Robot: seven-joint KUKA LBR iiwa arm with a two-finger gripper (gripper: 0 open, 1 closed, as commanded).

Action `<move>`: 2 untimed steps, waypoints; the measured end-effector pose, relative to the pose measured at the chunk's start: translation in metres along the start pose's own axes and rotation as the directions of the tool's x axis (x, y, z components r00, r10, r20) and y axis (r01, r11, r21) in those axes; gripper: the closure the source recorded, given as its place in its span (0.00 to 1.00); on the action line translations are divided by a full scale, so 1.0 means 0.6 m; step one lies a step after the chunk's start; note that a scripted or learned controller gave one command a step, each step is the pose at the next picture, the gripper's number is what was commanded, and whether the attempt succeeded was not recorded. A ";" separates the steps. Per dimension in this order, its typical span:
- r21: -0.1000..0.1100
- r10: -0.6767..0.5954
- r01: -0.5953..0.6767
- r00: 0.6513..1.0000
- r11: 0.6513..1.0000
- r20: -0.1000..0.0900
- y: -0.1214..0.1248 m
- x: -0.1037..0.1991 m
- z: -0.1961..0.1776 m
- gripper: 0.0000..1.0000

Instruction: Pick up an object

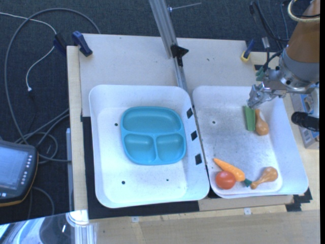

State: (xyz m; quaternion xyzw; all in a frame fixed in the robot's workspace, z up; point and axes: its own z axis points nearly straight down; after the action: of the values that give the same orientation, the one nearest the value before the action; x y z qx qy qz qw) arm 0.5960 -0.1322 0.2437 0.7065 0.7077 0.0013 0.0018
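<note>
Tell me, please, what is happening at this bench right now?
A grey robot arm reaches in from the right, its pincer poised over the right white bin, just above a green stick-shaped toy lying beside a tan drumstick-shaped toy. An orange toy carrot, a red toy tomato and a second tan drumstick toy lie near the front. The left white bin holds a blue divided plastic plate.

One fixed camera looks down aslant on both white bins (pixel 101 136).

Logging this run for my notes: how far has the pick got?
Early. Nothing looks lifted: the carrot, tomato and both drumsticks lie on the right bin floor. The gripper sits just above the green stick. Grasping and raising an object remain.
</note>
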 end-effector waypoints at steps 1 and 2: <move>0.007 -0.003 0.003 1.000 1.000 -0.003 -0.027 0.074 -0.004 1.00; 0.007 -0.004 0.004 1.000 1.000 -0.004 -0.046 0.148 -0.009 1.00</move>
State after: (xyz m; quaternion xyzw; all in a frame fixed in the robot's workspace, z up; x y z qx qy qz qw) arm 0.5680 -0.0434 0.2488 0.7051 0.7091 0.0002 -0.0022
